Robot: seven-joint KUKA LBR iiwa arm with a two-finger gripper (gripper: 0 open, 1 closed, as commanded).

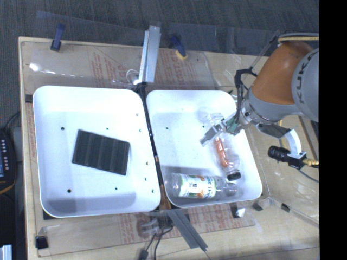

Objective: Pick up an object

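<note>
A: What lies nearest in the right bin (162, 145)?
B: A clear bottle with a green label (199, 186), on its side along the near wall.
A: Beyond it?
B: A clear bottle with orange contents (224, 153), then the gripper (215, 132) just above its far end; I cannot tell its state. A dark ribbed panel (102, 152) sits in the left bin (49, 107).

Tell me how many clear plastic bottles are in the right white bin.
2. A clear plastic bottle with a white label lies along the bin's near wall; a smaller clear bottle with orange contents lies just below the gripper. None looks hidden.
</note>
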